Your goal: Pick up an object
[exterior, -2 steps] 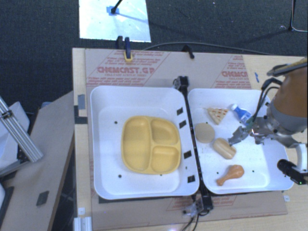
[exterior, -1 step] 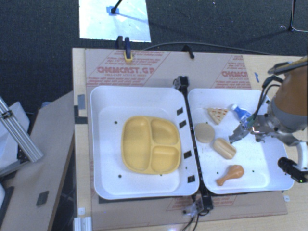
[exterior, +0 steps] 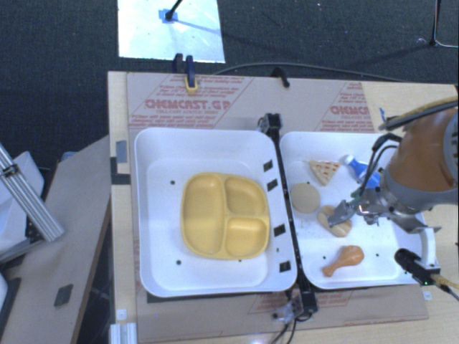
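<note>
the worktop [exterior: 122, 192] carries two shallow white bins side by side, set on a sheet printed with red lettering. the left bin [exterior: 154, 156] holds a yellow divided plate [exterior: 224, 216] with three compartments, lying flat near the bin's middle.

the right bin [exterior: 301, 149] holds several small toy foods. a waffle-patterned wedge [exterior: 325, 170] lies toward the far side. a round beige disc [exterior: 305, 197] sits close to the wall shared with the left bin. a tan lump [exterior: 337, 224] lies just beside the disc, on its arm-side. a toy drumstick [exterior: 343, 259] lies near the bin's near edge, its thin end pointing toward the left bin. a blue and white piece [exterior: 354, 165] shows beside the wedge, partly covered by the arm.

the grey and orange arm [exterior: 423, 163] reaches in from the right over the right bin. its gripper [exterior: 347, 211] hangs low right above the tan lump, close to or touching it. i cannot tell how far apart the fingers stand, nor whether anything sits between them, since the wrist and cables blur that spot.
</note>
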Controlling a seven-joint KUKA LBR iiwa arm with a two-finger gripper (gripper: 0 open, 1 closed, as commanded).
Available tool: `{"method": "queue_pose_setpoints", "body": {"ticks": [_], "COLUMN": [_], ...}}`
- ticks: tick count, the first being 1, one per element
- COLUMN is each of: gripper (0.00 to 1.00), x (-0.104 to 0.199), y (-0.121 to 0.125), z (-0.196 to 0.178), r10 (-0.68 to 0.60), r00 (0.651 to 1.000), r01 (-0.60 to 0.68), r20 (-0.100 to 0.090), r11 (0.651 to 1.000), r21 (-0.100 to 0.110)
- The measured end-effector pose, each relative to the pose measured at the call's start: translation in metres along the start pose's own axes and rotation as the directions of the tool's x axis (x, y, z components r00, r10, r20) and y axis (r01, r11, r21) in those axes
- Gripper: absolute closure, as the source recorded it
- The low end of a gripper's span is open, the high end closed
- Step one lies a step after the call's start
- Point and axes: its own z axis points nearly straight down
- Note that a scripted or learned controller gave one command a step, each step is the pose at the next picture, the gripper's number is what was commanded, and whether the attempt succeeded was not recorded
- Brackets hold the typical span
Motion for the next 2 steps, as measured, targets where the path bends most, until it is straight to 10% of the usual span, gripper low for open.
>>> {"method": "queue_pose_setpoints", "body": {"ticks": [1,2], "gripper": [0.00,1.00], "x": [0.001,0.000], "y": [0.000,0.001], "z": [0.052,0.039], "r10": [0.000,0.000], "r00": [1.000,1.000], "r01": [0.000,0.000], "r20": [0.000,0.002], "r11": [1.000,1.000], "r21": [0.000,-0.006]}}
